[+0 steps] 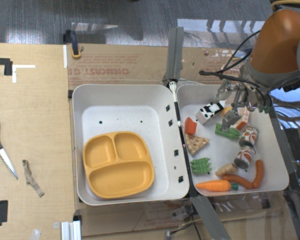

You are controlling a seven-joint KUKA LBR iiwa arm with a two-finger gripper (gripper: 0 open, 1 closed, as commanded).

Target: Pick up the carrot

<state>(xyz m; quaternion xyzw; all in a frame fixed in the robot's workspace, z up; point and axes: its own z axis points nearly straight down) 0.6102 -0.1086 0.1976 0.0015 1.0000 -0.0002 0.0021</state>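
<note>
The carrot (213, 186) is orange with a small green stub at its right end. It lies flat against the front wall of the right bin (279, 149). My gripper (233, 117) hangs below the orange-banded wrist at the back of that bin, just above a green toy vegetable (227, 131) and beside a black-and-white cow toy (210, 112). The gripper is well behind the carrot, about a third of the bin's depth away, and nothing shows in its grasp.
Around the carrot lie two red sausages (259, 173), a beige piece (226, 170), green pea pods (201, 165), two small cans (244, 157), a cracker (196, 143) and a red wedge (190, 126). The left bin (120, 101) holds a yellow divided plate (119, 163). Scissors (0, 146) lie far left.
</note>
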